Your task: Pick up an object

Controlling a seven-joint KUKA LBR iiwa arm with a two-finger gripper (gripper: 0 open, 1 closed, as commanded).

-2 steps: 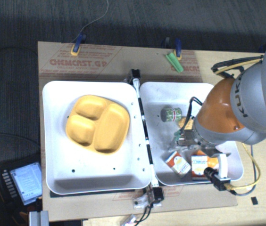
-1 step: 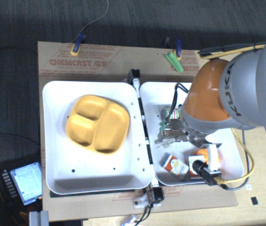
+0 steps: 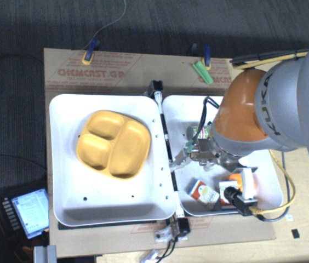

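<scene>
Camera view: the claw (image 3: 198,153) hangs low in the right bin (image 3: 272,193), its grip unreadable; it should centre over the small orange carton (image 3: 200,190) before closing.

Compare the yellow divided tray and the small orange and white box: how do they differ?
The yellow tray is large and lies alone in the left bin; the small box lies in the right bin, below the arm. The yellow tray is one color, while the small box is orange and white. Both rest on white bin floors.
</scene>
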